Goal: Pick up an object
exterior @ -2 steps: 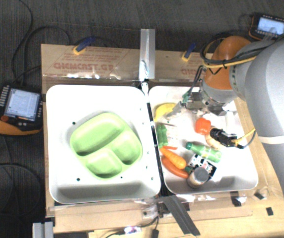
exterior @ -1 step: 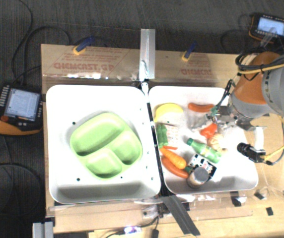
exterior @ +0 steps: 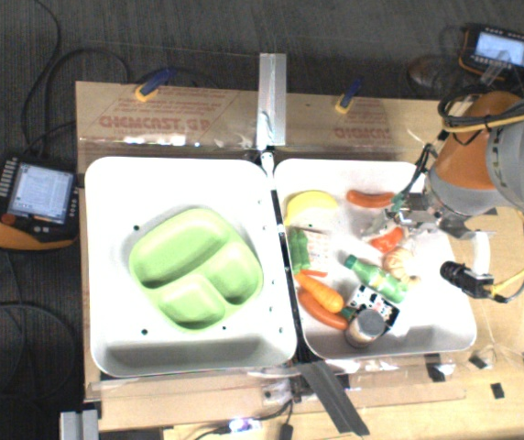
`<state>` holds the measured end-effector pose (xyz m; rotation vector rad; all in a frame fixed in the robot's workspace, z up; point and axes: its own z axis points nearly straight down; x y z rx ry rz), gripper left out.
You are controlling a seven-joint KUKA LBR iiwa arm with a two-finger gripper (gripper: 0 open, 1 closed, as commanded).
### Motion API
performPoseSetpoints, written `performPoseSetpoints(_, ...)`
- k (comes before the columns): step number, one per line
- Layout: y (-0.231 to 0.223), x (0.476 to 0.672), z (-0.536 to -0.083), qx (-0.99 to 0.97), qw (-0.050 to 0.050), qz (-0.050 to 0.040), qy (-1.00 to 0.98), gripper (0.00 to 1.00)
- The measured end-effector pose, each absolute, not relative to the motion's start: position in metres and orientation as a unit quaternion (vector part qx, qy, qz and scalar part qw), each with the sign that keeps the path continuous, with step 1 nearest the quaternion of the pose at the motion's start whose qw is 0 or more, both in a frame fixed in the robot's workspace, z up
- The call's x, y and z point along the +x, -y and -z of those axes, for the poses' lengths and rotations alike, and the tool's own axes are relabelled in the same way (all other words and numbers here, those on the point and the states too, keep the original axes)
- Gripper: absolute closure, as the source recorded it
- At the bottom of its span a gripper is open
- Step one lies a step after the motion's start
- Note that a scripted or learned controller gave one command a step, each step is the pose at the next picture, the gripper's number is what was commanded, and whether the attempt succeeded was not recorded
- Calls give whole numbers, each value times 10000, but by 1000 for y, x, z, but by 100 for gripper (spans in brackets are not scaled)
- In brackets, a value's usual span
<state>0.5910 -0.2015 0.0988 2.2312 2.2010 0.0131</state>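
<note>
Clutter awaiting a pick fills the right bin (exterior: 445,337): green bottle (exterior: 376,278) near the middle, w/ a carrot (exterior: 322,293) just to its left, a yellow round item (exterior: 310,205) further up-left by the divider, a red sausage-like piece (exterior: 370,197) above it, a small orange-red piece (exterior: 387,239) just above-right, and a black-and-white checked item atop a brown can-like thing (exterior: 365,326) below. A pale lumpy object (exterior: 396,262) sits touching or nearly touching the bottle's right side; which, can't tell.

Gripper (exterior: 407,216) is low over the bin, up-right of the bottle, near the orange-red piece. Nothing visibly sits between its tips; whether they're spread or pressed together can't be made out at this res. Judging by position, the approach looks aimed at the small pieces there, prob. since they lie apart from the tight pile lower down.

Left bin (exterior: 106,246), well to the bottle's left, carries a green divided tray (exterior: 196,266).
</note>
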Motion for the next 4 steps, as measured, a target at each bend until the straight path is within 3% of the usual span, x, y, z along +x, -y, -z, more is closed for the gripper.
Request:
performPoseSetpoints(1,191,559,-197,6932,-5,3,-7207,100)
performPoseSetpoints(2,203,568,-264,6658,1,3,-7461,100)
performPoseSetpoints(3,223,549,-198,5749,-1,7,-8182,100)
performPoseSetpoints(4,222,550,-207,5744,1,1,-8186,100)
